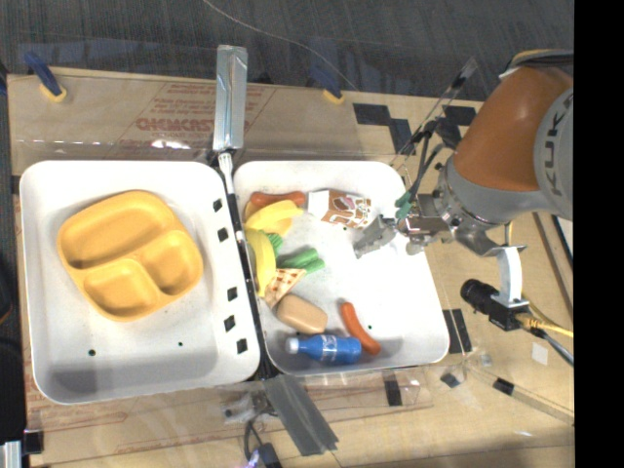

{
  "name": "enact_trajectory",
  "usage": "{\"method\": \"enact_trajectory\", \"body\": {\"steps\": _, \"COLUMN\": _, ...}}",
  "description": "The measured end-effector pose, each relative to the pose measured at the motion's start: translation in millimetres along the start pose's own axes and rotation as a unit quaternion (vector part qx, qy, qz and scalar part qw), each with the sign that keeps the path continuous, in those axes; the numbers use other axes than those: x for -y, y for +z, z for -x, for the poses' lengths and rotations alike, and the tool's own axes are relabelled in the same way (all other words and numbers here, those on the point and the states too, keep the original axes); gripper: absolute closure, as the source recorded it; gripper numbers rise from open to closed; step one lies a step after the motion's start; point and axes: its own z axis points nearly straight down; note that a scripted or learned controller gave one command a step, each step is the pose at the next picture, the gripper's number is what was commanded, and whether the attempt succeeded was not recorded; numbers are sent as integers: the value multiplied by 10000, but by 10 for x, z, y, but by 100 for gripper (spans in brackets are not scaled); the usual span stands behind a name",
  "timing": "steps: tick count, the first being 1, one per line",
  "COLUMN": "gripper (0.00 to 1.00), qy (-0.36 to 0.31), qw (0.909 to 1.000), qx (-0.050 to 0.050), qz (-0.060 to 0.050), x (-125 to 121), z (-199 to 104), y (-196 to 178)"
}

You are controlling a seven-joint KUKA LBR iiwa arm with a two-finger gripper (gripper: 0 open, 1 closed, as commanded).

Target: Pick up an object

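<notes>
Claw (375,234) sits over right bin (414,300), can't tell its state; toys crowd the left wall, so descent likely hits bare floor.
</notes>
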Motion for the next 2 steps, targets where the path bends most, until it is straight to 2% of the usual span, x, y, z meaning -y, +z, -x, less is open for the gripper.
{"method": "enact_trajectory", "body": {"steps": 1, "gripper": 0, "qy": 144, "qw": 9999, "qx": -2, "qz": -19, "x": 324, "z": 501, "y": 934}}
{"method": "enact_trajectory", "body": {"steps": 2, "gripper": 0, "qy": 1772, "qw": 9842, "qx": -9, "qz": 22, "x": -375, "z": -101, "y": 1546}}
